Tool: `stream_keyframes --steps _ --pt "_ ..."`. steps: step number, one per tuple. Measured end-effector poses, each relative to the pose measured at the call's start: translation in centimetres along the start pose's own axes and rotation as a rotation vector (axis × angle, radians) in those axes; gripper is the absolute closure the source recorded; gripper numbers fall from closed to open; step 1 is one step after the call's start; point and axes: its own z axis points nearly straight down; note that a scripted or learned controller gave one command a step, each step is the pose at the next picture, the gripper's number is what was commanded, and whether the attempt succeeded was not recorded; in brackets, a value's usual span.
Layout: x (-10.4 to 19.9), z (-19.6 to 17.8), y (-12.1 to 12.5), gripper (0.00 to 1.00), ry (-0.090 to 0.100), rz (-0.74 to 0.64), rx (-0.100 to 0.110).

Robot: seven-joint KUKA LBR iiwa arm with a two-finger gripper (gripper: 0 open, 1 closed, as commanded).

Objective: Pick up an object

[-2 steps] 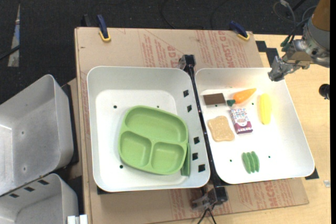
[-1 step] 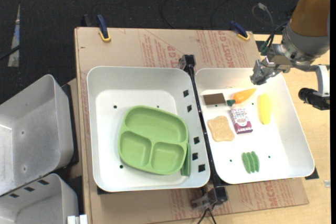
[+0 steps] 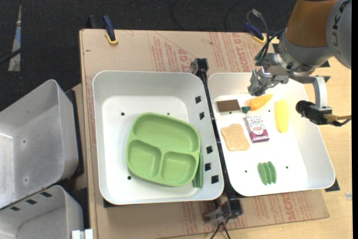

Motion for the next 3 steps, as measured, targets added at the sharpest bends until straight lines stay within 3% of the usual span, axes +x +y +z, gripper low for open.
stream_keyframes --steps 1,3 --pt "6.0 1.1 -1.4 1.0 0.001 -0.001 0.001" --pt "15.1 2.4 -4.4 1.0 0.0 -0.001 0.002"
